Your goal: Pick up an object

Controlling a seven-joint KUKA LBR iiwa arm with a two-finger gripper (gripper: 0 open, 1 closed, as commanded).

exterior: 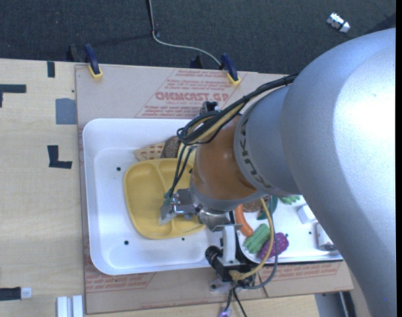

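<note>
Red print on the cardboard sheet under the bins reads "CHEMCAST GP"; the arm bears partial letters, "KUK".

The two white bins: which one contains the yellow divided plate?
The left bin holds the yellow plate. The right bin, largely covered by the arm, holds small items instead, including an orange carrot and a purple piece.

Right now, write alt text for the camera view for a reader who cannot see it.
A large grey arm with an orange band reaches from the right over two white bins, low over a yellow divided plate in the left bin. The right bin holds small toy foods, among them orange, green and purple pieces.
</note>
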